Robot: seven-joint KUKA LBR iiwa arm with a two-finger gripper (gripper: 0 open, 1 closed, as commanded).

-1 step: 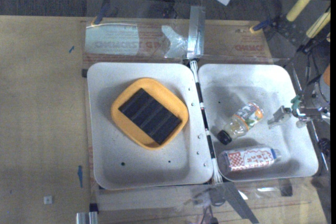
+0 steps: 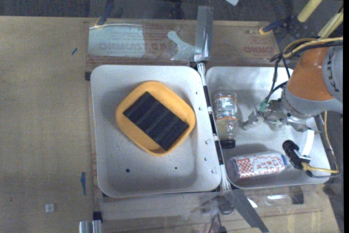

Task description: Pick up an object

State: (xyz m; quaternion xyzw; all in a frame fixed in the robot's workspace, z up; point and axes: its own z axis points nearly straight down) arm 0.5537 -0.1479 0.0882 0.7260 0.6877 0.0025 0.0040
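A: So, where does the tool (image 2: 252,119) sit right now?

B: Low inside the right bin (image 2: 245,79), on the end of the arm (image 2: 311,82) that reaches in from the right. It points toward the bin's left wall, just beside a clear bottle (image 2: 224,112).

A: Does it have hold of anything?

B: I see nothing in it. How far open it is, I cannot tell; at this slant it is a small grey shape against the white floor.

A: Why the bottle, do you think?

B: It is the nearest thing. It lies on its side along the wall shared by the two bins, black cap toward the camera. That wall probably leaves little room on the far side, so a grasp across the body looks awkward.

A: What else could it pick?

B: A red-and-white packet (image 2: 259,165) lies flat along the near edge of the same bin, apart from the bottle. In the left bin (image 2: 103,133) a yellow box (image 2: 155,117) with a dark ribbed top rests alone, turned at an angle, well away from the tool.

A: And the bench (image 2: 43,117)?

B: It carries both bins side by side, so either is likely within reach.
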